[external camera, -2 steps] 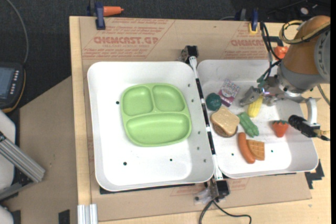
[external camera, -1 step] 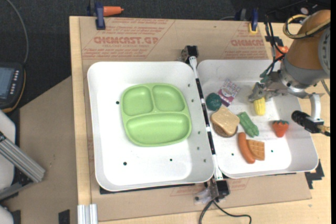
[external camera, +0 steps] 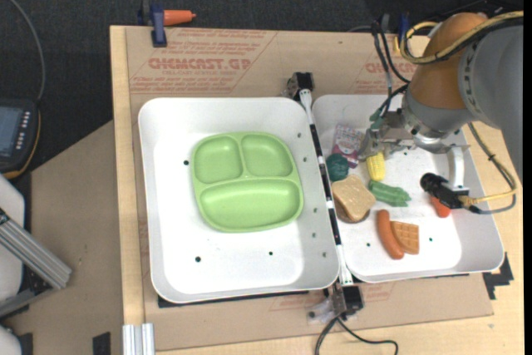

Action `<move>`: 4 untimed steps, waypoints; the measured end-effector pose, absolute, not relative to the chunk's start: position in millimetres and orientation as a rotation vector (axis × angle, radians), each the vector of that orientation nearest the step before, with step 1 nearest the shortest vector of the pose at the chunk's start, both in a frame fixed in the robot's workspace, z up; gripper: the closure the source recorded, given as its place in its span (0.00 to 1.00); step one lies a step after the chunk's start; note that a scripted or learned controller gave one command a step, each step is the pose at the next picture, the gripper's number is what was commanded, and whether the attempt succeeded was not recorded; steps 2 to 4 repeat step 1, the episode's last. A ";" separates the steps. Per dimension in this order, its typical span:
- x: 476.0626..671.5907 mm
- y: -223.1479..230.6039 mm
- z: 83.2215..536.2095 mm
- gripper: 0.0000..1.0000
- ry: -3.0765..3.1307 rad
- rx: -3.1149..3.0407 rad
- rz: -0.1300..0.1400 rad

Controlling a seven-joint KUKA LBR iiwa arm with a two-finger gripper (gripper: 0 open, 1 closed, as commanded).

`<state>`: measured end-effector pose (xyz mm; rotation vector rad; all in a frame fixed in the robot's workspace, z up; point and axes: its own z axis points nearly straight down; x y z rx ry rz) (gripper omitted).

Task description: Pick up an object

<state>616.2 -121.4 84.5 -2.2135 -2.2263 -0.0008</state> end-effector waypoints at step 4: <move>621.9 -50.0 192.4 1.00 -2.237 -2.217 -0.016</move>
